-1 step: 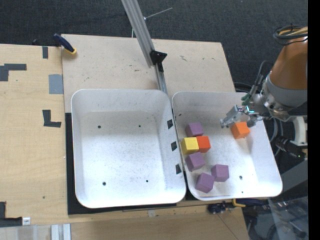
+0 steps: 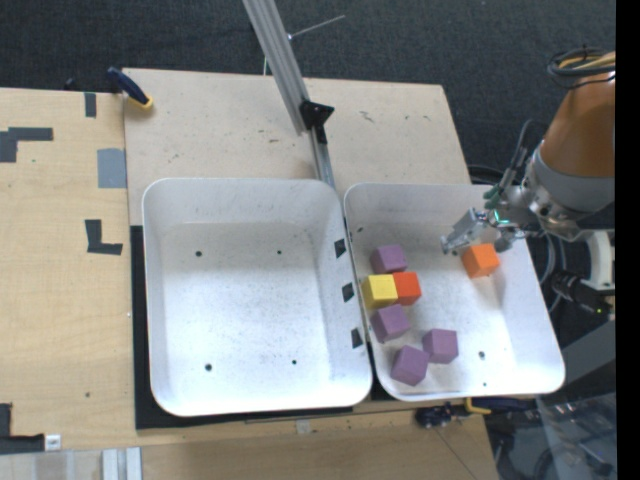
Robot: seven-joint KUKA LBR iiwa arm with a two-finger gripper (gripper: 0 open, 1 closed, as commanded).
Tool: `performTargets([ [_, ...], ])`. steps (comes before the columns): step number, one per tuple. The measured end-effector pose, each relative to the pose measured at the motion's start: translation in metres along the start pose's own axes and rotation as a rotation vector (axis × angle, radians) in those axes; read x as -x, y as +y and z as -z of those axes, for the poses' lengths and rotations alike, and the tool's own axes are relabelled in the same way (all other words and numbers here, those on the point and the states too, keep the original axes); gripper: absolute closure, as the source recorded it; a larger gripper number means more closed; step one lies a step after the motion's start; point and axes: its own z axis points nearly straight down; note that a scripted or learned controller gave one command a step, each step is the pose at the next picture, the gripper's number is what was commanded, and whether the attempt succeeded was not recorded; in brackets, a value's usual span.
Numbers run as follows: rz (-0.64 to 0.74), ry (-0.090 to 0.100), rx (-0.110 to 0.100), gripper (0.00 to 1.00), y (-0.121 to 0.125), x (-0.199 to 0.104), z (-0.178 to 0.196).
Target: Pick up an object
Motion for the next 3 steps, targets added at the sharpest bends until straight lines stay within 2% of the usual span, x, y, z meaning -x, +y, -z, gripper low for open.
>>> performTargets([
  [2, -0.001, 0.001, -0.006, 0.00, -0.012, -0.005, -0.097],
  [3, 0.000, -0.003, 0.017, 0.00, -0.005, -0.004, -0.113],
])
